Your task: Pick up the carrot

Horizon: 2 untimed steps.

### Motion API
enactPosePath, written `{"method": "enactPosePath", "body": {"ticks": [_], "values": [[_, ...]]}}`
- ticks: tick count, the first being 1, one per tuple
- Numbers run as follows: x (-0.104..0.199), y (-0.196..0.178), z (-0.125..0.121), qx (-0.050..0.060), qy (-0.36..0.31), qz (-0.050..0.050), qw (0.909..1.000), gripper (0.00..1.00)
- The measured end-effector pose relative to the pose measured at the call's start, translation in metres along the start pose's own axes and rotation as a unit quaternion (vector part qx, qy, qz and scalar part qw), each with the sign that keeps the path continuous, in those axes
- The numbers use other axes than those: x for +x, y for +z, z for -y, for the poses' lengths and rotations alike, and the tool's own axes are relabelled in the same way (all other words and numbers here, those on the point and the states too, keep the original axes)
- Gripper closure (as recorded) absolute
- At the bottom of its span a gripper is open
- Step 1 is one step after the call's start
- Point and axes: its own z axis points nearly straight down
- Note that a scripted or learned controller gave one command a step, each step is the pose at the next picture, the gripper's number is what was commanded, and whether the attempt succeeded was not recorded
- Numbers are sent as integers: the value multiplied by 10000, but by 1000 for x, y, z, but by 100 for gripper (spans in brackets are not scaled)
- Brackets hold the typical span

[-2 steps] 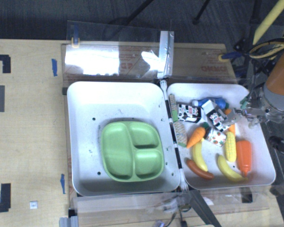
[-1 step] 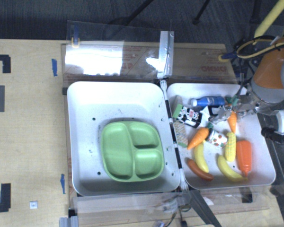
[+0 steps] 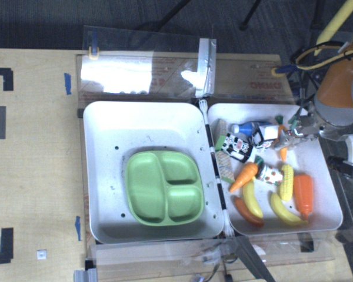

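carrot lying diagonal, tip toward lower left

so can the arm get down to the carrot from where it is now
Probably yes. The carrot lies on top in the right bin, uncovered, with a banana touching it. The pincer is nearby.

Orange carrot, tilted, tip toward lower left, amid toy food in the right-hand white bin.

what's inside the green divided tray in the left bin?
The green divided plastic tray shows three bare compartments with nothing in them. It covers the shallow white left bin floor beneath, so anything under it cannot be seen.
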Motion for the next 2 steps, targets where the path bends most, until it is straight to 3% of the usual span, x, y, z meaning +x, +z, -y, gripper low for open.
{"method": "enactPosePath", "body": {"ticks": [1, 2], "values": [[13, -108, -11, -141, 1439, 81, 9895, 100], [10, -149, -23, -142, 2105, 71, 9775, 100]]}}
